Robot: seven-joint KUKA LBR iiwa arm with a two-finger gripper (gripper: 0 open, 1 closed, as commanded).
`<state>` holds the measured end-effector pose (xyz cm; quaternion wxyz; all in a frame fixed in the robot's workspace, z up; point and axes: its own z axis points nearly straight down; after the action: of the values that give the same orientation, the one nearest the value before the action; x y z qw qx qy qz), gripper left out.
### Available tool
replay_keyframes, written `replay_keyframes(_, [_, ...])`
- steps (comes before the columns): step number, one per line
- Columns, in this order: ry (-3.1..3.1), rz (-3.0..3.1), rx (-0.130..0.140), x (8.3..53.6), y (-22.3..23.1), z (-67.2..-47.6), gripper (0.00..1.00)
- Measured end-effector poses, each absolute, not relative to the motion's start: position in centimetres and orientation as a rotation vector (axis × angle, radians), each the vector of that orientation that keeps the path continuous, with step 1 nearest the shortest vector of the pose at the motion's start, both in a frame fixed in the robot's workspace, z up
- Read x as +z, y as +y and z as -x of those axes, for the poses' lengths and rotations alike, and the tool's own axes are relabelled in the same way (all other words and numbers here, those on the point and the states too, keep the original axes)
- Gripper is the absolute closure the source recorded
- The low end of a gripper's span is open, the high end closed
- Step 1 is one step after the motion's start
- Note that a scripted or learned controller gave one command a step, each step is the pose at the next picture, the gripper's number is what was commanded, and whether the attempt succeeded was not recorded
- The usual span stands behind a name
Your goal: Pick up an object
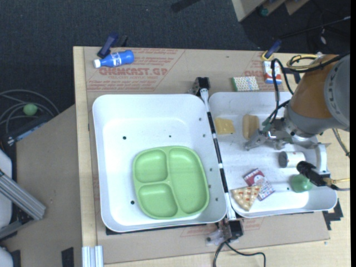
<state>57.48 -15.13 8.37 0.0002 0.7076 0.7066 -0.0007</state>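
The arm reaches in from the right over the right bin (320, 202), its gripper (257, 141) low near the bin's middle; whether the fingers are spread or closed cannot be told. Just beside it, on the far side, lie a tan block (250, 125) and a yellow sponge (225, 126). Nearer are a red packet (254, 177), a pizza slice toy (245, 196) and a green ball (301, 183). The left bin (111, 121) holds a green divided plate (169, 181).

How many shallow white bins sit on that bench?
2. The left shallow white bin holds a green divided plate; the right shallow white bin, touching it, holds small items under the arm. No others seem hidden.
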Motion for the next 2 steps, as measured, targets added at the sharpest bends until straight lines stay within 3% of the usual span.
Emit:
replay_keyframes(1, [2.222,-2.218,0.002,8.5,-13.8,-66.7,0.0])
replay_keyframes(2, [2.219,-2.219,0.001,8.5,-15.4,-66.7,0.0])
